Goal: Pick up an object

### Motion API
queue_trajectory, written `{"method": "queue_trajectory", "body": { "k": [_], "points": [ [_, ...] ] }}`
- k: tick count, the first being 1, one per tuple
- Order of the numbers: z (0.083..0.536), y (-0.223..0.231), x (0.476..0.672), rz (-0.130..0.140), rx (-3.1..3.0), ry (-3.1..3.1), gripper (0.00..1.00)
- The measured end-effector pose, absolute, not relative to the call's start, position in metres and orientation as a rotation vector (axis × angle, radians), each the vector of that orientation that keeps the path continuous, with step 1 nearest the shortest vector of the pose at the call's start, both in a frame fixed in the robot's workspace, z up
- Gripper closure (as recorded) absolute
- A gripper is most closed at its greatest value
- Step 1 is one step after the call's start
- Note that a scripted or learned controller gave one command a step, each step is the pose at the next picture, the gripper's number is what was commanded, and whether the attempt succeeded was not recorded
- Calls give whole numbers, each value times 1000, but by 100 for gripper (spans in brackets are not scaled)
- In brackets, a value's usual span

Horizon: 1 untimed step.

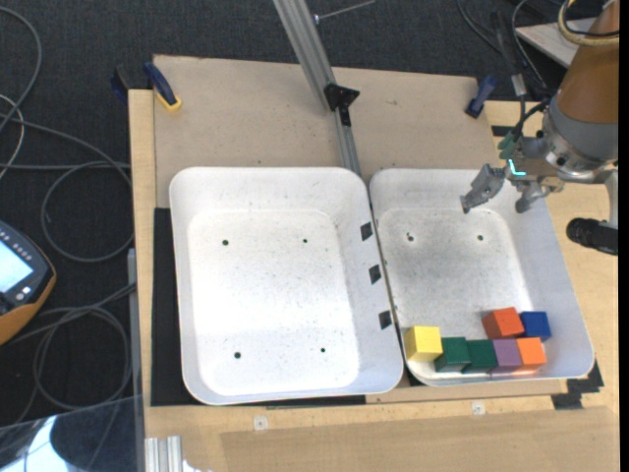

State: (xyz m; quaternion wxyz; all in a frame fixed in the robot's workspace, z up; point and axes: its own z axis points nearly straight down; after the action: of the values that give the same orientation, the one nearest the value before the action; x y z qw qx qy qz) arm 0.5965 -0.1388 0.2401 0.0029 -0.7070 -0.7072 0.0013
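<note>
The cluster of coloured blocks [479, 341] sits in the right bin [550, 264] at its 6 o'clock edge, well apart from the claw [505, 193], which hovers at 12 o'clock, fingers spread, holding nothing.

The two shallow white plastic bins [275, 190] looked smooth and faintly glossy, speckled with dark flecks. Under them the pale wooden tabletop [256, 116] was matt. At five o'clock, the small coloured cube blocks [482, 344] appeared smooth and matt. A ribbed silver metal rail [310, 42] at twelve o'clock shone dully.
</note>
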Motion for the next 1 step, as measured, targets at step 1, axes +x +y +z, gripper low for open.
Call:
{"method": "queue_trajectory", "body": {
  "k": [1],
  "points": [
    [243,-139,597,0,-2219,-2221,0]
  ]
}}
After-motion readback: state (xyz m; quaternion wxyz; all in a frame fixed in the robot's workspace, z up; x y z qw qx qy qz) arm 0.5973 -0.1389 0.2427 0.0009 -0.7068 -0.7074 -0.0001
